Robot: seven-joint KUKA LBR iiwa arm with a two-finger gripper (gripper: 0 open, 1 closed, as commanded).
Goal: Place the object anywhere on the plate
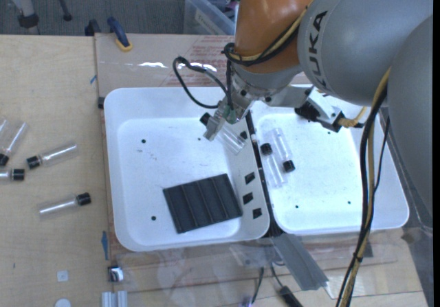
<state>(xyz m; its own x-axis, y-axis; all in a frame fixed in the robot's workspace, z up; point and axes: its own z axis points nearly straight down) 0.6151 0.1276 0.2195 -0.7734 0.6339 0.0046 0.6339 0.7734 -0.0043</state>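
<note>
Claw (221, 126) hangs over left bin (141, 161), apart from plate (203, 202).

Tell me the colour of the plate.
The plate is dark grey with ribs, clearest in the camera view.

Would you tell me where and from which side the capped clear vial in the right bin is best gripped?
Probably at the middle of the clear vial, coming straight down from above and closing across its narrow width. It lies flat on the floor of the right bin, so only its top and sides are open. A second vial lies close beside it, so a narrow, centred approach seems safest.
</note>
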